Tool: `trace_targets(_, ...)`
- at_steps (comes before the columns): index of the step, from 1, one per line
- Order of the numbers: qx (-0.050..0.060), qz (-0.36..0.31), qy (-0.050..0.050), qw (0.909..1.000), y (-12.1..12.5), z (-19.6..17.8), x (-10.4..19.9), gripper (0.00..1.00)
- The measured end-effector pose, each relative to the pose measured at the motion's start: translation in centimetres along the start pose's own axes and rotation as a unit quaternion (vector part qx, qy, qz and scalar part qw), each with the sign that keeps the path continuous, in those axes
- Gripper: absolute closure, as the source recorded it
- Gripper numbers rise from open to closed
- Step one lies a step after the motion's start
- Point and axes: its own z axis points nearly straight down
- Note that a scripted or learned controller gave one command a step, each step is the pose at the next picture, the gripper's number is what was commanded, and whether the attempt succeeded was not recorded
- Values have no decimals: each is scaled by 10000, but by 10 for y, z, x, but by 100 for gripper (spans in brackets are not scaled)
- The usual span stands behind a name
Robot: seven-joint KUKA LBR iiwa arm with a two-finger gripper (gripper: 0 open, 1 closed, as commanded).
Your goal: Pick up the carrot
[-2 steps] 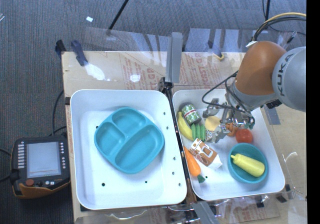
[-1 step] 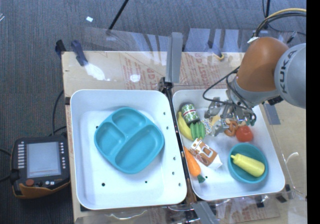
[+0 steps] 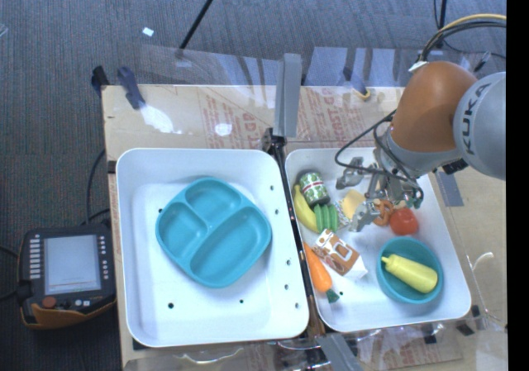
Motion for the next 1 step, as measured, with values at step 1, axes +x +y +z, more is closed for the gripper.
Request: trace_targets(1,9,1906,1,9817,-22,10,-8,0)
